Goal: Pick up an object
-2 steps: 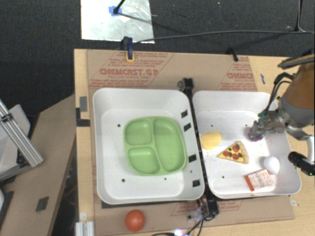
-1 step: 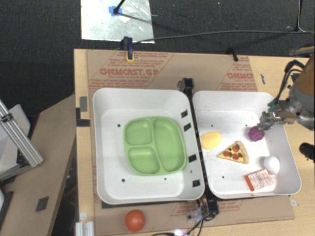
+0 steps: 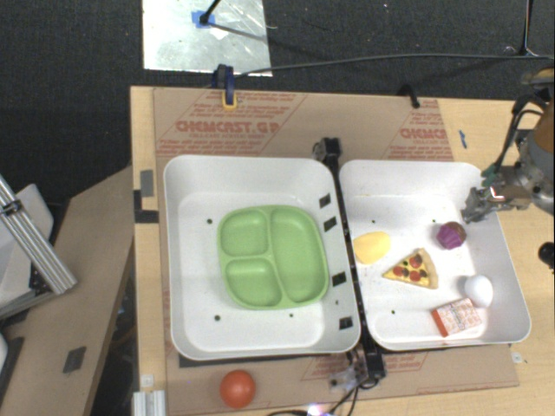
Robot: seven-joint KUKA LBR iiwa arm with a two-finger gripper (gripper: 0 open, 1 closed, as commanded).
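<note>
Purple ball, the likeliest pick: small, round, lying in the right bin near its far right corner, apart from everything else. Pizza slice just below and to its left; egg nearer the front; carton at the front right, close beside the egg; lemon over by the wall shared by the two bins.

To do the step well: centre directly above the ball before descending, since a round thing probably rolls away from an off-centre pinch. Come straight down, close around its widest part, and lift vertically. Stay clear of the bin's right wall, which looks close enough to get in the way.

Gripper hangs over the bin's right edge, just up and to the right of the ball, apparently not touching it. Nothing seen held. Open or closed: cannot tell, too small and dark against the rim. Arm enters from the right, wrist low over the bench, cables looping above it.

Farther out: left bin with a green divided plate at its centre. Orange ball on the bench in front of that bin, outside both.
</note>
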